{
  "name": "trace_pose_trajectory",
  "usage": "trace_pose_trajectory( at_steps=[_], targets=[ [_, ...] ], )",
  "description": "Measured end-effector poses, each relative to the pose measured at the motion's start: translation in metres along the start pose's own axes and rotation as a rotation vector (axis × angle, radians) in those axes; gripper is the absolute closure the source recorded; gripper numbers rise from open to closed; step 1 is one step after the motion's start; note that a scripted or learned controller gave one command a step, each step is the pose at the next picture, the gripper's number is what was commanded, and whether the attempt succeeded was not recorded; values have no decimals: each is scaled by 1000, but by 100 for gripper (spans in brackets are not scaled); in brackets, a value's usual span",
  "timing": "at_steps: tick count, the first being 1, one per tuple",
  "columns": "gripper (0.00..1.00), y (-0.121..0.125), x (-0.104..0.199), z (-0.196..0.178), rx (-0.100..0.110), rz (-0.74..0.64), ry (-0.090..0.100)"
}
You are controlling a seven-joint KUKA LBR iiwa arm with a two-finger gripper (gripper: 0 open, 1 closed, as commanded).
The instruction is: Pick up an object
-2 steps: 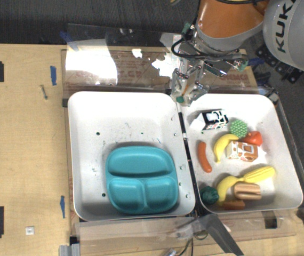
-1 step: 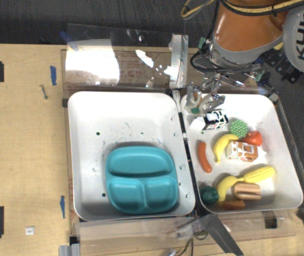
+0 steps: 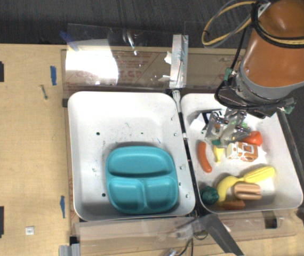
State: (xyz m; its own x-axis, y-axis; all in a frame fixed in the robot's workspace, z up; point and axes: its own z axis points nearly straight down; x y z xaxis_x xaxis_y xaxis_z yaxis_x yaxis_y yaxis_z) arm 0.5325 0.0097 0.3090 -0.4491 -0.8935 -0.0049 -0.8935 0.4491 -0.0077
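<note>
Your hand (image 3: 225, 129) hangs low in the right bin (image 3: 290, 196), in its upper middle part, and the metal parts there are too mixed together for me to tell how far it is open or if it has hold of anything. Just beside it, toward the near wall, lies a small white and orange carton-like toy (image 3: 242, 151), touching an orange-red piece (image 3: 254, 138); this is probably the nearest thing to take. It looks light and stiff, likely smooth plastic, so I think it can slip; take it across its narrow sides, not by a corner. To the left lies an orange sausage-shaped toy (image 3: 205, 157), and beside it a small yellow piece (image 3: 218, 154). Further toward the near wall you have a yellow banana (image 3: 227, 185), a hot dog toy (image 3: 247, 190), a yellow corn-like piece (image 3: 260, 173) and a dark green toy (image 3: 210, 195), all close together, so room there is poor. The dividing wall is near on the left. The left bin (image 3: 82, 143) holds a teal tray (image 3: 141, 179) and has much open floor.
</note>
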Motion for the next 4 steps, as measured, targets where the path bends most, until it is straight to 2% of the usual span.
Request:
trace_pose_trajectory(
  at_steps=[1, 2, 3, 4],
  targets=[
    [100, -35, -40, 47, -7, 13, 0],
    [100, -92, -26, 21, 0, -12, -1],
    [100, -112, -75, 72, -8, -28, -2],
    [100, -124, -55, 26, 2, -78, -4]
  ],
)
